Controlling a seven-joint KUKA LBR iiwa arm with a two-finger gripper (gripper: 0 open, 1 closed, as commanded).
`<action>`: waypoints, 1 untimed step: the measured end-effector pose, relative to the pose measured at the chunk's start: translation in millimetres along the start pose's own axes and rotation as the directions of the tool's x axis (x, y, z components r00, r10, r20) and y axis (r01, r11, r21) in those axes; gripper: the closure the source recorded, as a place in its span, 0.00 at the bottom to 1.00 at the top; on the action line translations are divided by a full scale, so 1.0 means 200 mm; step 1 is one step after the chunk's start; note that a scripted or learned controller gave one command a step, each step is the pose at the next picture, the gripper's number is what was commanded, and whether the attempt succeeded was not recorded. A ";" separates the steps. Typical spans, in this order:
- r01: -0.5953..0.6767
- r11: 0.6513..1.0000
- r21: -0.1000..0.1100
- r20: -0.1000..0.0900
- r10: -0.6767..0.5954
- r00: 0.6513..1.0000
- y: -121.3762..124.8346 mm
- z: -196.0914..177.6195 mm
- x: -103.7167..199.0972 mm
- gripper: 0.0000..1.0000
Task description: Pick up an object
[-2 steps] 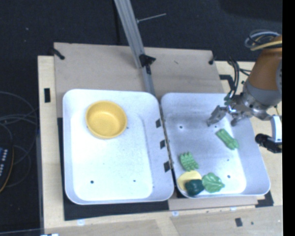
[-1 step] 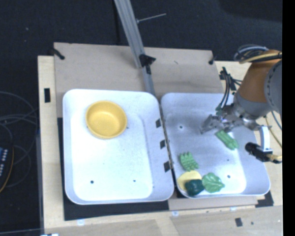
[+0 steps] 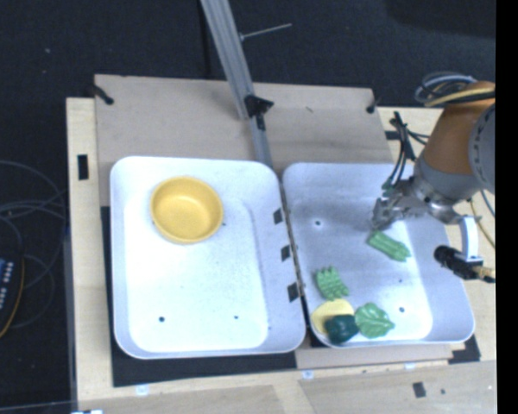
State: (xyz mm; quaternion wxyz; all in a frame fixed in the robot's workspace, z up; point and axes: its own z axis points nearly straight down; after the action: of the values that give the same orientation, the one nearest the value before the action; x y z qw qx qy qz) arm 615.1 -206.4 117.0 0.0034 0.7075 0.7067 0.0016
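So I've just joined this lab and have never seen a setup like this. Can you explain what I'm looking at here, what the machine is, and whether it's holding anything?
This is one picture from a camera fixed above a bench, looking down at a slant. The grey machine with the orange band on the right is a robot arm; its job is to pick up an object. At its tip is a two-finger gripper, low over the right bin.

Two shallow white bins sit side by side. The left bin holds a yellow bowl. The right bin holds a light green piece just below the gripper, a ridged green piece near the middle, and a cluster at the near edge: a yellow piece, a dark green block and a green leaf-shaped piece.

The view is too small to tell whether anything is held; the light green piece seems to lie on the bin floor.
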 end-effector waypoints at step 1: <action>0.001 1.000 0.003 -0.002 -0.001 1.000 -0.01 -0.22 0.02 1.00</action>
State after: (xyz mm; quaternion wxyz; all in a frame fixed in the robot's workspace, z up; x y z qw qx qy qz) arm 613.6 -201.4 161.6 0.0017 0.7071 0.7071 0.0014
